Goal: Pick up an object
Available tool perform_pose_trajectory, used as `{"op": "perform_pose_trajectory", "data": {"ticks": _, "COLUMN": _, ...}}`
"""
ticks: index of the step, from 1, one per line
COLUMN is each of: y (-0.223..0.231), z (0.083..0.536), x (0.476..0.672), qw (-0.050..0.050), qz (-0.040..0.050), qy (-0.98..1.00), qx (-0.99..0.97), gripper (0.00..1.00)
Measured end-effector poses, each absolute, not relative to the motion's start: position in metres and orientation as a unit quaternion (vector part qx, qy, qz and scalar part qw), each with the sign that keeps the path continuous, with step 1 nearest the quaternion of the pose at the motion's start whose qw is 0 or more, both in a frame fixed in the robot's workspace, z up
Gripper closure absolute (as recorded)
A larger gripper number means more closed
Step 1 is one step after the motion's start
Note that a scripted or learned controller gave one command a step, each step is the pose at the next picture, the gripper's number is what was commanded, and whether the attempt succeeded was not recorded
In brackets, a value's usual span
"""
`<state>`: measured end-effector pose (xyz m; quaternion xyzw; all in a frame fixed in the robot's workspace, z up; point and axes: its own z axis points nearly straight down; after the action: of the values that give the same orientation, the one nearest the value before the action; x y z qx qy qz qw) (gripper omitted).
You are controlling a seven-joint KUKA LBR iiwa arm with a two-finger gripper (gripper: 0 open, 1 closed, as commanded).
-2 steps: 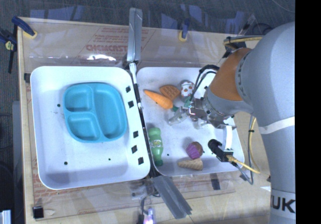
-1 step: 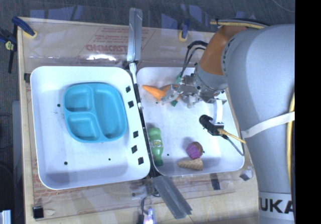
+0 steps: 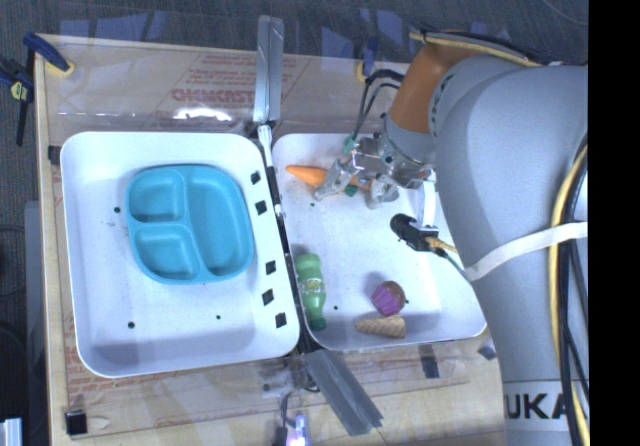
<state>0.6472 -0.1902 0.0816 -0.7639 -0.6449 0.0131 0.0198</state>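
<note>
Grey KUKA arm w/ orange band (image 3: 500,144) reaches in from view's right over the worktop (image 3: 120,84). Left shallow white bin (image 3: 80,149) holds a blue divided plastic plate (image 3: 190,224). In the right shallow white bin (image 3: 350,244): green plastic bottle (image 3: 310,286) against the left wall, orange toy carrot (image 3: 306,174) near the far left corner, tan waffle cone (image 3: 381,326), and a small purple round item (image 3: 389,295) just beside the cone. Two-finger gripper (image 3: 352,184) sits low, approx. just right of the carrot. Jaws spread or pressed together: can't tell. Likely target is the carrot, which lies view-left of the jaws w/ its long axis roughly left-right, pointing at the gripper.
</note>
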Motion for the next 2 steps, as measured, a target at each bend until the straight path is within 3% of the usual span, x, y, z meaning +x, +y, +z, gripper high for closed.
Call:
{"op": "perform_pose_trajectory", "data": {"ticks": 1, "y": -0.197, "z": 0.087, "x": 0.655, "qw": 0.009, "qz": 0.0035, "qy": -0.67, "qx": -0.743, "gripper": 0.0}}
{"op": "perform_pose_trajectory", "data": {"ticks": 2, "y": -0.163, "z": 0.136, "x": 0.657, "qw": 0.002, "qz": 0.0009, "qy": -0.724, "qx": -0.69, "gripper": 0.0}}
